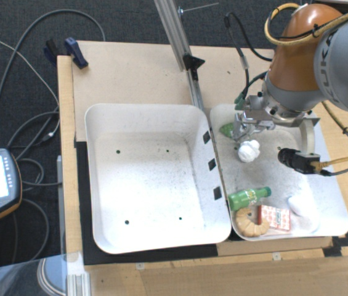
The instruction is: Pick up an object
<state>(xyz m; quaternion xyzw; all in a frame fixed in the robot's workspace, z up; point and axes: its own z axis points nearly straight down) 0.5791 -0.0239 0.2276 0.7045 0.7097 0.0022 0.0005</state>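
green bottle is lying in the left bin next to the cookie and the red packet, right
Not quite. The camera view shows the green bottle lying in the right bin, not the left one. The rest holds: it lies next to the cookie and the red packet.

Light fell evenly and fairly bright from above, and the left bin (143, 177) glowed clean white with no harsh glare. The right bin (321, 196) washed out toward its near corner, where a pale object (303, 207) almost melted into the wall. Shadows stayed soft and short, tucked under the arm (321, 48). The orange band (300, 32) carried a mild sheen. The dark carpet (13, 17) sat dim. The focus was soft overall, and small items looked grainy and slightly smeared.
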